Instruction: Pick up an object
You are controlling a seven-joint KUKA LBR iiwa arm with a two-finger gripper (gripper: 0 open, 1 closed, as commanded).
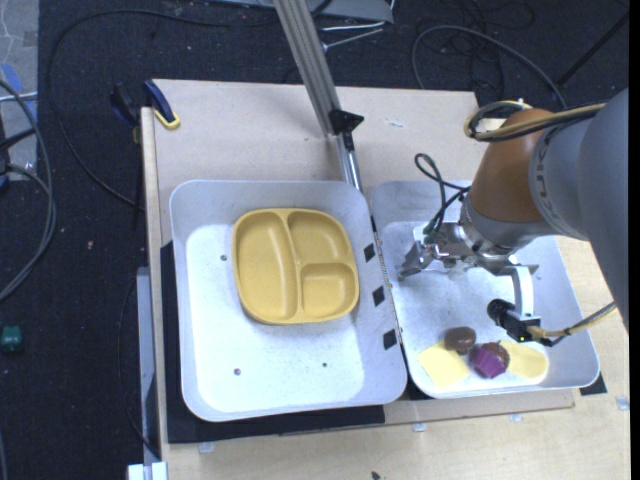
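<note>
A brown piece and a purple piece lay touching near the front edge of the right bin, both resting on pale yellow pieces. The gripper hung over the bin's left side, well apart from them and holding nothing; whether it was wide or narrow I could not tell. The left bin held a yellow tray.

To do this step well, the arm probably needed to carry the gripper toward the front of the bin, centre it over one piece, likely the brown one, and descend straight so the neighbour was not nudged aside. The bin's wall nearby left little room.
</note>
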